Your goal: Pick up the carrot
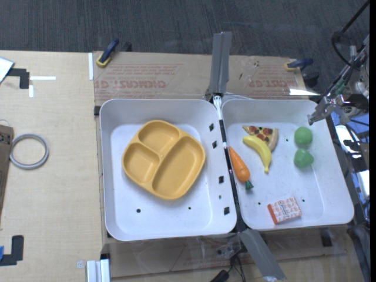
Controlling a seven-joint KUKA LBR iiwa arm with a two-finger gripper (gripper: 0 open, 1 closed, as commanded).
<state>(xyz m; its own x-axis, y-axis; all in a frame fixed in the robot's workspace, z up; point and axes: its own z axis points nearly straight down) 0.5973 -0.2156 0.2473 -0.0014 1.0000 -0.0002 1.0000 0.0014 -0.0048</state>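
Viewing from my remote station, I find the carrot (239,165) lying in the right bin (329,216), hard against that bin's left wall and just beside the divider between the two bins. Its orange body runs at a slant, thick end up toward the far side, green tip pointing down toward the near edge.

I see the gripper (320,111) at the far right corner of the same bin, over the rim, with the arm's hardware and cabling crowding in behind it. Its state I cannot tell: at this angle that end of the arm is thin and dark and its parts run together. Nothing is visible held there.

From the gripper, the carrot lies well apart, across the width of the bin to the left and nearer the camera. Between the two sit other items: two green balls (303,147) stacked one above the other closest to the gripper, then a banana (260,150) curving downward, touching a pizza slice (262,134) above it. The carrot rests just left of the banana, near but not touching it as far as I can judge. A small orange-and-white packet (284,210) lies toward the near edge, below all of these.

A yellow divided plate (164,158) sits in the left bin (117,216), beyond the carrot from the gripper.
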